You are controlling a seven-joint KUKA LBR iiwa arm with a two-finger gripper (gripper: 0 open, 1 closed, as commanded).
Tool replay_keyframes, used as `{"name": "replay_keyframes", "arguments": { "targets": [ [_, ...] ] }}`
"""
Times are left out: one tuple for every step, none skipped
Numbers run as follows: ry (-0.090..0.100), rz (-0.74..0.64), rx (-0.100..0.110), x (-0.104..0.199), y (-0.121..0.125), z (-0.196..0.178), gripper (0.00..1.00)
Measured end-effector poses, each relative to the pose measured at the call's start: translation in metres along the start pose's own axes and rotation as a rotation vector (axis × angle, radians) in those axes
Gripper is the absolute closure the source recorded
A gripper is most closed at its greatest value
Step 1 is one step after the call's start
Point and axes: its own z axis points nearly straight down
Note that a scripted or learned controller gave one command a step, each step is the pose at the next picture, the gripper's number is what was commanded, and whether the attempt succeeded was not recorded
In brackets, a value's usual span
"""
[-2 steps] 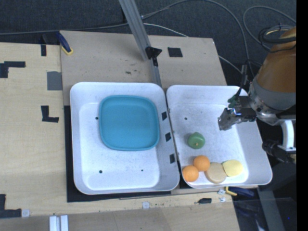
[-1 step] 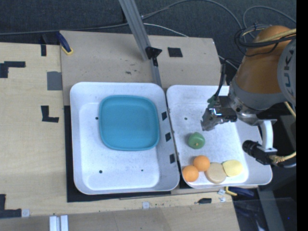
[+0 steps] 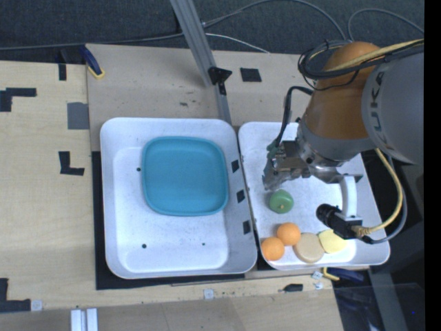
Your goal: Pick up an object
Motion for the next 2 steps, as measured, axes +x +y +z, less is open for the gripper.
{"name": "replay_keyframes", "arguments": {
  "targets": [
    [0.0,-0.001,-0.001,0.057,-0.005,0.01,1.0],
    [-0.001,0.001,-0.001,0.098,0.003,0.019,1.0]
  ]
}}
